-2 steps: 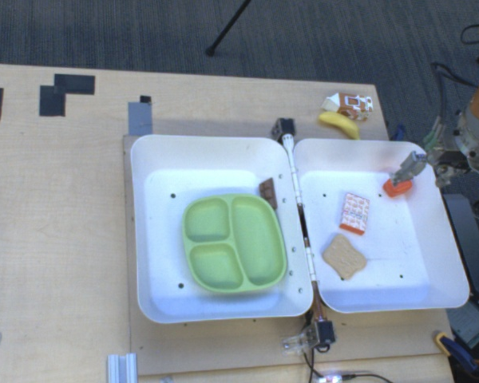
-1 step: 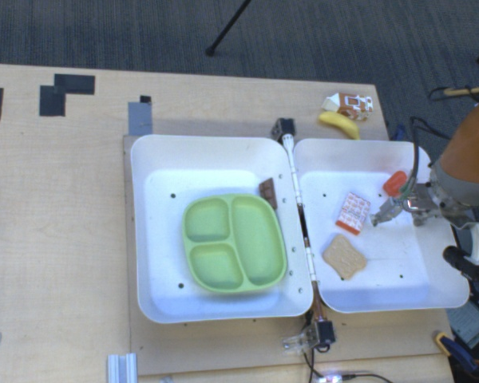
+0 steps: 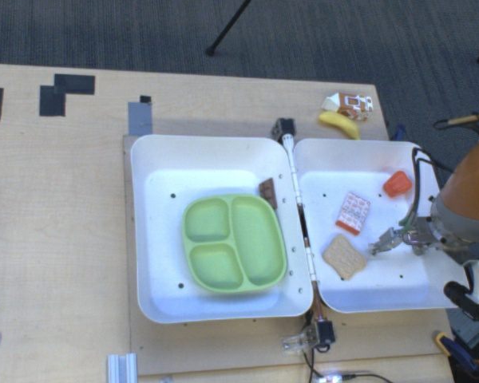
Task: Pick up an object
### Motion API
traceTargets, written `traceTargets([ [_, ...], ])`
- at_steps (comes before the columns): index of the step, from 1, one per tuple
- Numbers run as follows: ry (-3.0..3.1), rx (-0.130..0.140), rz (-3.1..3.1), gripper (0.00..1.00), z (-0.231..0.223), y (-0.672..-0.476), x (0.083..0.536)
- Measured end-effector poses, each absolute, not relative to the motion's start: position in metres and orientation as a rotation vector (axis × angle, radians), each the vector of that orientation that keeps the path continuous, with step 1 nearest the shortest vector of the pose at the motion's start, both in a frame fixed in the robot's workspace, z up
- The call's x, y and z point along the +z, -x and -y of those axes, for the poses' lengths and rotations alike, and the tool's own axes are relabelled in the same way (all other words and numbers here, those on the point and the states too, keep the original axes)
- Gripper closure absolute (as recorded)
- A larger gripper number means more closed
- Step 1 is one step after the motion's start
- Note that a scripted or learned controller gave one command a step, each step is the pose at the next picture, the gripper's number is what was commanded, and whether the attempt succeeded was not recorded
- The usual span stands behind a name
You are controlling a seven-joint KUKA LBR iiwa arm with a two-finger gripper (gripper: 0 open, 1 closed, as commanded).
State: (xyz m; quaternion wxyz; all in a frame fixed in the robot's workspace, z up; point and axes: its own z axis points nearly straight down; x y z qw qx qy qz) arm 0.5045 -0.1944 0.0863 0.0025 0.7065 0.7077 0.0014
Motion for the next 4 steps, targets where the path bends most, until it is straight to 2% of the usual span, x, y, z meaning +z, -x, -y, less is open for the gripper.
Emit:
traceTargets([
  [1,-2.211,0.010,-2.217,1.00,0.194,-0.507,0.098],
  [2,-2.211,0.010,-2.217,0.00,0.194,-0.507,0.098],
  [3,-2.208,0.014,-2.217,1.00,0.194,-0.508,0.109],
  [4,-2.207,0.014,-2.218,0.00,0.194,-0.508,0.109],
])
